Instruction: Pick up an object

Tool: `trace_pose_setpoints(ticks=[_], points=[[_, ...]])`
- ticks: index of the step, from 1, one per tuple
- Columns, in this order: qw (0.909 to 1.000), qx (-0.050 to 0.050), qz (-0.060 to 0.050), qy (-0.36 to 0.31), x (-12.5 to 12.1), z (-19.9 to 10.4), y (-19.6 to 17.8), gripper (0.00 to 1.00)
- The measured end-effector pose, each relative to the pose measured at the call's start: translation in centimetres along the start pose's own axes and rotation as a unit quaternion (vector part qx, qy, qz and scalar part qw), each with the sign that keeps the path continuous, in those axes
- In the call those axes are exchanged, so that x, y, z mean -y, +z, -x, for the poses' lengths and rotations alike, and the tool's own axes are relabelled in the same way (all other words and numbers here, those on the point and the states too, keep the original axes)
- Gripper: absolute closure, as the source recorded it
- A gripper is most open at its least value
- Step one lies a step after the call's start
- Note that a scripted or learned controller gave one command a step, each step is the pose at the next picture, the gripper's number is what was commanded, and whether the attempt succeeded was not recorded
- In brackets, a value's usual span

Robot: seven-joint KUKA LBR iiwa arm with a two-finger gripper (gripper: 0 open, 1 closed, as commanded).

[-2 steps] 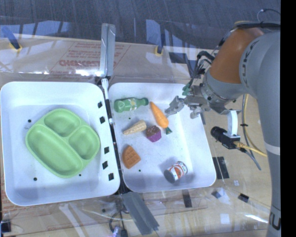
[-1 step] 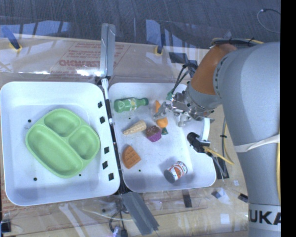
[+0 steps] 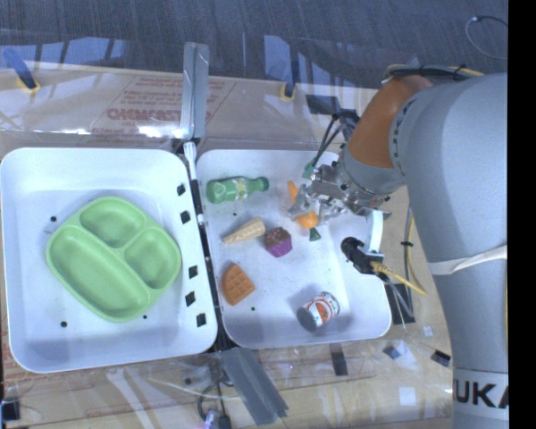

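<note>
My gripper (image 3: 311,206) reaches down into the right bin (image 3: 357,315) near its back right part, over a small orange carrot-like toy (image 3: 305,218) with a green tip. The wrist hides the fingertips. Other items in this bin: a green bottle (image 3: 236,189) at the back left, a pale corn cob (image 3: 244,232), a purple piece (image 3: 279,241) in the middle, an orange waffle-like piece (image 3: 238,284) at the front left, and a small can (image 3: 319,311) lying at the front.
The left bin (image 3: 27,329) holds a green divided plate (image 3: 113,256). A grey divider bar (image 3: 195,88) stands between the bins at the back. The arm's grey body (image 3: 456,186) covers the right bin's right side, with a black part (image 3: 357,254) and cables beside it.
</note>
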State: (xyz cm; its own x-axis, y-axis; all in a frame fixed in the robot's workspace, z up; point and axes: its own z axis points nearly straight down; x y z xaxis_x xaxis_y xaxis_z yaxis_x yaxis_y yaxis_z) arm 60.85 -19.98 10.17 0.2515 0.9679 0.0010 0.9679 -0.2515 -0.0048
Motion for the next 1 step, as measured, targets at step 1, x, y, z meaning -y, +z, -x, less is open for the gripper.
trace_pose_setpoints(ticks=[1], points=[[0.9999, 0.000, 0.002, 0.016, -2.14, -4.34, -8.76, 1.00]])
